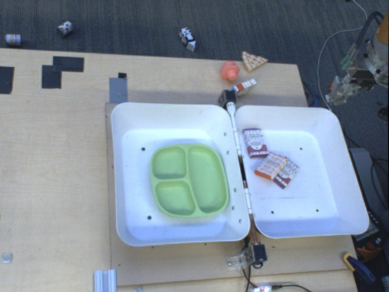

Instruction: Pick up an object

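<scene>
No readable text showing anywhere, print on the small packets (pixel 271 161) in the right bin (pixel 328 218) blurring beyond reading

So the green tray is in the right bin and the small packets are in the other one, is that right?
Not quite. The camera view shows the green tray in the left bin; the small packets lie in the other one, the right bin.

Arm (pixel 378 53) at right edge: orange band patch up top, grey-silver metal wrist parts below, pale gripper (pixel 344 90) assembly, details blurred
</scene>
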Available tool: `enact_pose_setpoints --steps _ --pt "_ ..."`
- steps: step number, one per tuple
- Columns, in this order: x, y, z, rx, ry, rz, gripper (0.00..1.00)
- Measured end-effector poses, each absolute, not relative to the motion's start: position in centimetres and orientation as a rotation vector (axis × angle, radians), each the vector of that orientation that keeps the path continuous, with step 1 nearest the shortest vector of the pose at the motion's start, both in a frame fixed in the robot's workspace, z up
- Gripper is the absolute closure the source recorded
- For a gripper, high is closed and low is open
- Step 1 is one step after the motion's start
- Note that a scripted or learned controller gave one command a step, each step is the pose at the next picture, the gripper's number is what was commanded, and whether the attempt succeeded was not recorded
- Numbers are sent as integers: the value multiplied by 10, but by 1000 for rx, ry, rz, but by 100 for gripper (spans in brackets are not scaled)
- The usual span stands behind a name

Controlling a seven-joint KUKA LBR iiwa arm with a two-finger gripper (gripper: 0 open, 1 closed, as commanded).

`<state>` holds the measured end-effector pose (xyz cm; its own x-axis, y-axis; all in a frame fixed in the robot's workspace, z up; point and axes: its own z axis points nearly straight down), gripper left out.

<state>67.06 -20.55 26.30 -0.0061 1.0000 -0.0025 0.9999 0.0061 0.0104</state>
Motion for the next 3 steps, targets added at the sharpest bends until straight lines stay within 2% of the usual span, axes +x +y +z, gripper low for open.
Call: enact_pose_setpoints --steps 1,2,3 --pt "585 -175 272 2216 2222 3 100" --pt "525 -152 270 2217 2222 3 100" --pt "576 -193 296 2216 2220 4 100"
